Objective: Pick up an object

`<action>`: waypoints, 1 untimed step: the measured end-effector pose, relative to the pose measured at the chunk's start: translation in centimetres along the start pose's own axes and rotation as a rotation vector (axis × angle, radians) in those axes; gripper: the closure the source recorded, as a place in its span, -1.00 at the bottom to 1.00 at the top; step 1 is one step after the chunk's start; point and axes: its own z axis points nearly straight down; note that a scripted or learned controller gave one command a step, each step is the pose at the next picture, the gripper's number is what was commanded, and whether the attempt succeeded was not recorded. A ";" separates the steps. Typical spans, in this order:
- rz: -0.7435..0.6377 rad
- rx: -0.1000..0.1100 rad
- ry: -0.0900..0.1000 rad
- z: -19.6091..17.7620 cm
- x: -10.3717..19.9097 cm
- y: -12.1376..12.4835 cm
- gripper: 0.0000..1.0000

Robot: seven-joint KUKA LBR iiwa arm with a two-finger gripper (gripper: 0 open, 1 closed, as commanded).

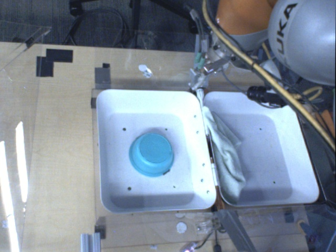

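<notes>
1. The arm (283,20) comes in from the upper right, its grey housing and orange band bulking over the far corner of the right bin (294,193). Cables loop down from it across that bin's far rim.
2. The left bin (110,193) holds a blue bowl (151,154), upside down, round, with its flat base facing up. It sits just left of the bin's middle, apart from all four walls.
3. A pale cloth (227,156) lies crumpled along the left wall of the right bin, running from the far end toward the near corner, its edge riding up against the rim where the two bins meet.
4. The gripper (201,77) hangs at the far end of the seam between the bins, above the rims. It is small and cluttered with cable, so I cannot tell how it is set, and nothing can be seen in its grasp. It is well apart from the bowl and near the far tip of the cloth.
</notes>
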 end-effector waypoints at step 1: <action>-0.205 -0.002 -0.001 1.5 -1.0 4.0 1.00</action>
